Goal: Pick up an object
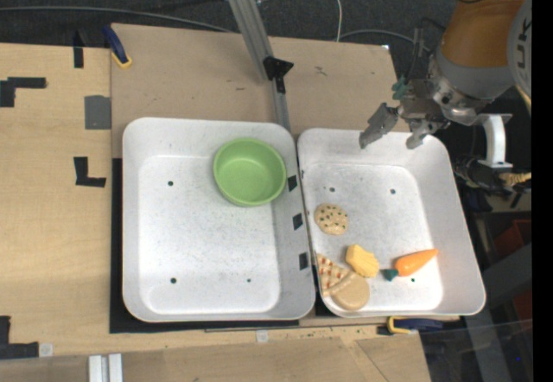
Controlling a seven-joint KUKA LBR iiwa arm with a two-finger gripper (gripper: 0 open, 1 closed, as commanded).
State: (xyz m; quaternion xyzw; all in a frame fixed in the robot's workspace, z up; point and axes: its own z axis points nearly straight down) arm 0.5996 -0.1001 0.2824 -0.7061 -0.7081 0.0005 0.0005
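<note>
Grey two-finger gripper (397,131) hangs over the far rim of the right-hand shallow white bin (449,199), fingers spread wide apart, nothing between them. In that bin, near its near-left corner: round speckled cookie (330,219), yellow lumpy food piece (363,261), orange toy carrot with green tip (413,263), waffle-patterned piece (327,270) touching a tan round biscuit (351,293). Left-hand shallow white bin (155,233) holds a green plastic bowl (249,171), upright, at its far right.
</note>
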